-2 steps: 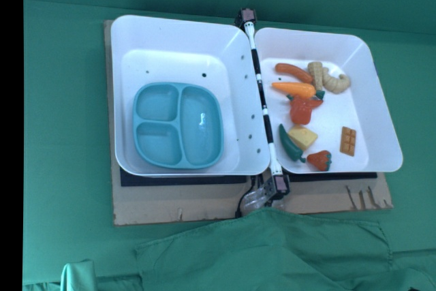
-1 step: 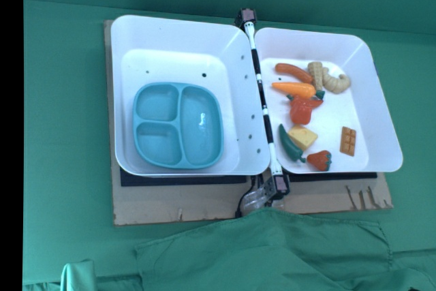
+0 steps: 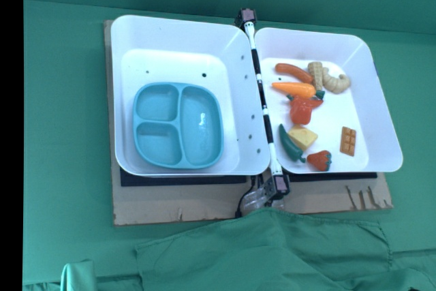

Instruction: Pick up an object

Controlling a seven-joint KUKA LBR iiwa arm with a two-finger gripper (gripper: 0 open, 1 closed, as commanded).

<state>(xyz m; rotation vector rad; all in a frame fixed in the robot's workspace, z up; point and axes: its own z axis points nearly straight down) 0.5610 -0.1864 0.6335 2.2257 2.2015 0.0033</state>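
Green cloth (image 3: 61, 112) covers the bench and rises as a backdrop at twelve o'clock; a rumpled fold (image 3: 272, 252) lies at six. Cardboard (image 3: 177, 208) underlies two white bins. At nine o'clock, the left bin (image 3: 177, 37) holds a blue divided plate (image 3: 178, 125). At three, the right bin (image 3: 368, 78) holds toy foods (image 3: 304, 109), including a carrot (image 3: 294, 88).
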